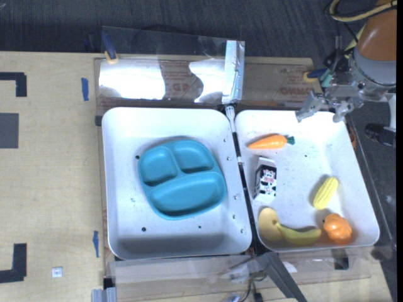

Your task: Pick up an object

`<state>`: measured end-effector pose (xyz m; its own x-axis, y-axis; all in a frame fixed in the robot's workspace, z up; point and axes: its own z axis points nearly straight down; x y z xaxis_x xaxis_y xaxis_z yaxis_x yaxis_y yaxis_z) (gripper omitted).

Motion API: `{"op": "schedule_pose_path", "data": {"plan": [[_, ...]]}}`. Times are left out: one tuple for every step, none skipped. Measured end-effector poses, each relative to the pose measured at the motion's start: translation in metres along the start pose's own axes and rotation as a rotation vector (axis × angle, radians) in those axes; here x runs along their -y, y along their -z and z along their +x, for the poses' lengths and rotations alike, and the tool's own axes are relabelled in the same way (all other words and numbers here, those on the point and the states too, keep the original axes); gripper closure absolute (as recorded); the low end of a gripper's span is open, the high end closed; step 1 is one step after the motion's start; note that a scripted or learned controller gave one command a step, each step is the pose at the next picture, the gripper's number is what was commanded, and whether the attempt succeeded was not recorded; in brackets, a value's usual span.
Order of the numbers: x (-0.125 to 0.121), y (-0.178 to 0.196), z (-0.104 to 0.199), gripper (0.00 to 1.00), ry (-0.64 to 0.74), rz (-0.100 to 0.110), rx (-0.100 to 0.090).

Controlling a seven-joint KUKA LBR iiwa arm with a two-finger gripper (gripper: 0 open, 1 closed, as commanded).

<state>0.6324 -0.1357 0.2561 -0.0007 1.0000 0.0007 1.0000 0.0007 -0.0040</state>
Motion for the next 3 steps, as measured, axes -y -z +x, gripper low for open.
{"op": "schedule_pose_path", "data": {"plan": [[-0.017, 0.008, -0.006, 0.00, 0.130, -0.005, 0.003], [0.002, 0.107, 0.020, 0.00, 0.017, -0.011, 0.002], [0.029, -0.015, -0.039, 0.00, 0.114, 0.008, 0.000]]}}
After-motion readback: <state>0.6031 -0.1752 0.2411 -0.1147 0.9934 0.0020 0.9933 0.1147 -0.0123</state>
